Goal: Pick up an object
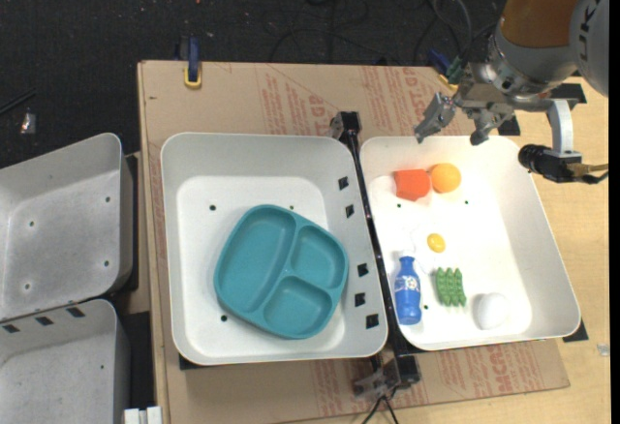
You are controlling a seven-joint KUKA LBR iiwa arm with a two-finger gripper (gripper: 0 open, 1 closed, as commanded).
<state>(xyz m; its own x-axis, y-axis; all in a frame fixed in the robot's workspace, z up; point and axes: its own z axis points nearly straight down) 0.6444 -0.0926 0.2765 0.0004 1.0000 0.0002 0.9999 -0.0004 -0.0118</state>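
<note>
Brown desk [242, 93], two white bins; jaws [455, 125] spread open and unladen at upper right above right bin [542, 219], red block [413, 184] touching orange ball [446, 178] beneath; risk: nudging ball, pinching both, or slipping.

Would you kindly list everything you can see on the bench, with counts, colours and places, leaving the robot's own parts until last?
white bins: 2, white, side by side on the board
divided plate: 1, teal, in the left bin
red block: 1, red-orange, far end of the right bin
orange ball: 1, orange, touching the red block's right side
yellow piece: 1, yellow, middle of the right bin
bottle: 1, blue with white label, near left of the right bin
green item: 1, green, right of the bottle
white item: 1, white, near right corner
gripper: 1, grey, fingers spread, above the right bin's far edge
</note>
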